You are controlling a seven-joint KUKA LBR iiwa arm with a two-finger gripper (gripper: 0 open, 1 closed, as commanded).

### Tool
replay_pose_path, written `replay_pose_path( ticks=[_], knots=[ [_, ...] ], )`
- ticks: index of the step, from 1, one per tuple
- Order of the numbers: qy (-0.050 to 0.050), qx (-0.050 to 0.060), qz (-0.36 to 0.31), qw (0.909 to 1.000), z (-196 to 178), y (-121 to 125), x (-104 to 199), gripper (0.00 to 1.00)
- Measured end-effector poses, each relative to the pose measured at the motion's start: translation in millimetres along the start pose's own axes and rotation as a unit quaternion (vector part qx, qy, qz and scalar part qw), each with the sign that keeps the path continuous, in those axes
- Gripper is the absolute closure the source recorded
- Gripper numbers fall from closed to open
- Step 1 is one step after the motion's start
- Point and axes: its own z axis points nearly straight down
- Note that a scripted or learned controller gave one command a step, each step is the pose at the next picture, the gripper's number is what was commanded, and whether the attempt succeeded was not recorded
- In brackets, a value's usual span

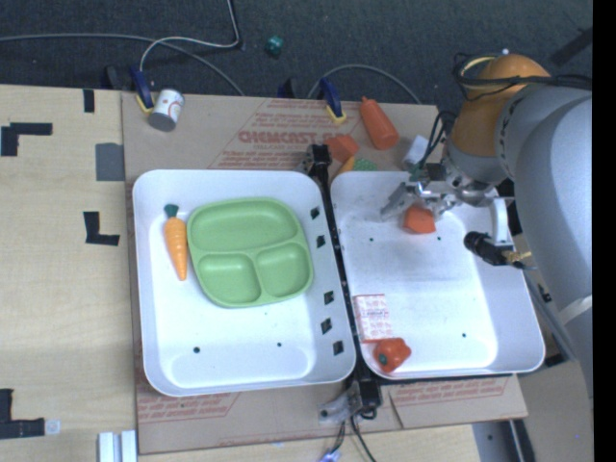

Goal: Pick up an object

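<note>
My gripper (416, 200) hangs over the far part of the right bin (500, 345), on the grey arm with the orange band (486, 128). A small orange piece (420, 222) lies right at the gripper's tip, touching or just under it. I cannot tell whether it is held. At the right bin's near left corner lies a red toy fruit (391, 354), and a white card with red print (372, 310) lies just behind it. In the left bin (154, 335) a toy carrot (176, 244) lies beside a green divided plate (252, 251).
Behind the bins, on the cardboard, lie an orange carrot-like toy (378, 123) and a smaller orange piece (343, 149). A small can (166, 109) lies at the back left. Black clips line the wall between the bins (332, 258). Cables run along the dark back edge.
</note>
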Motion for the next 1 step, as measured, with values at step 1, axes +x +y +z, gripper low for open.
replay_pose_path(
  ticks=[1],
  knots=[
    [-0.002,0.0,-0.001,1.0,-9.8,0.0,-0.6,1.0]
  ],
)
